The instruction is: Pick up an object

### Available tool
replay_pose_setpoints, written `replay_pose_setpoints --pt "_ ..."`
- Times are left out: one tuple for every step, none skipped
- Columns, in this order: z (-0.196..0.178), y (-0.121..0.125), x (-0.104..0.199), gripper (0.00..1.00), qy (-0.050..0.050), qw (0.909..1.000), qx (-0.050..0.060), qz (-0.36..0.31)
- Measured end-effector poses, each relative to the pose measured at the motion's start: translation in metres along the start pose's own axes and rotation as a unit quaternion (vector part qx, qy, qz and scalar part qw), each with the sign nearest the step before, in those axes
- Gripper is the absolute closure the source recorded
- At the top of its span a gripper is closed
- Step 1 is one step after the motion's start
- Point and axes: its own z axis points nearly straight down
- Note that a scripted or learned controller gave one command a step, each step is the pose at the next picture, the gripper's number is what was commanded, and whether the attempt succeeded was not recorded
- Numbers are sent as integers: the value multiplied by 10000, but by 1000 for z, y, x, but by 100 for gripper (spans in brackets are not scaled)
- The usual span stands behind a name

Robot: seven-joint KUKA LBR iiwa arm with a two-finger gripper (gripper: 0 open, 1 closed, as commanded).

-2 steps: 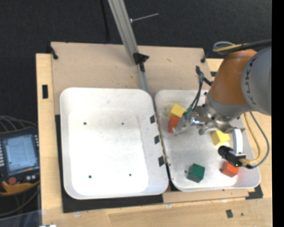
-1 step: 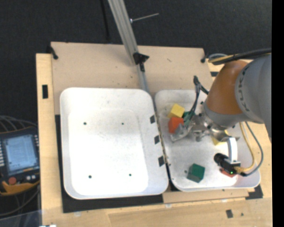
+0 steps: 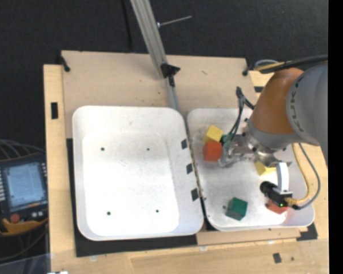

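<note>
The right bin (image 3: 217, 224) holds several small objects. An orange-red block (image 3: 212, 150) lies near the bin's left wall, with a yellow block (image 3: 214, 133) touching it just behind. A green block (image 3: 236, 208) sits toward the front. A small yellow piece (image 3: 264, 168) peeks out under the arm, and a red piece (image 3: 276, 208) lies at the front right beside a black part. My gripper (image 3: 228, 156) hangs low in this bin, right next to the orange-red block's right side. The wrist hides its tip.
The left bin (image 3: 80, 153) lies beside the right one, with a divider edge (image 3: 192, 170) between them. A slanted metal pole (image 3: 151, 33) rises behind the bins. The grey and orange arm (image 3: 280, 107) covers the right bin's back right part.
</note>
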Motion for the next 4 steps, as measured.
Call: replay_pose_setpoints --pt "-52 7 8 100 -5 10000 -12 -63" --pt "-111 12 16 100 -6 10000 -20 -67" --pt "-157 14 15 100 -5 10000 -9 -69" --pt "-144 31 59 100 -4 10000 16 -72"
